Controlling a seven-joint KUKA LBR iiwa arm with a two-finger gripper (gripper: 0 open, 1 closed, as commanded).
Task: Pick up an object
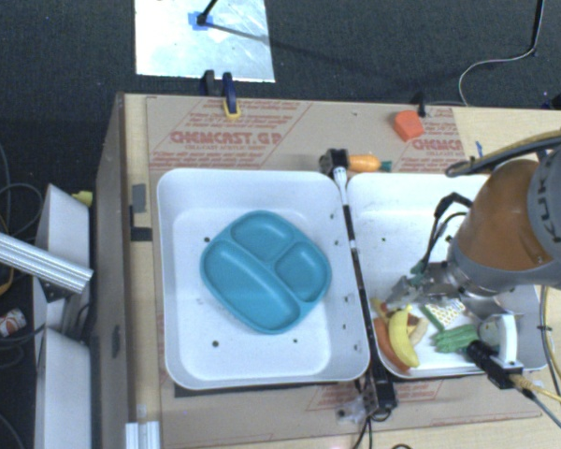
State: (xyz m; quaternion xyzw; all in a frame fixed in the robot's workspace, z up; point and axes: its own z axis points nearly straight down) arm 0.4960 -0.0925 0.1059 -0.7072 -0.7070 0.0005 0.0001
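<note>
In the right bin [393, 223], near its front edge, lie a yellow banana [403, 341], an orange carrot-like piece [386, 337], a green vegetable piece [456, 336] and a small white patterned item [442, 312]. My gripper [404, 294] hangs just above the banana and the orange piece, its dark fingers pointing down-left at them. The orange-banded wrist [500, 223] covers the right part of this bin. I see nothing lifted between the fingers.
A blue divided plate [265, 270] lies in the left bin [192, 204]. An orange block [408, 125] and an orange-tipped tool [353, 164] rest on the cardboard behind the bins. A black divider bar [353, 251] runs between the bins.
</note>
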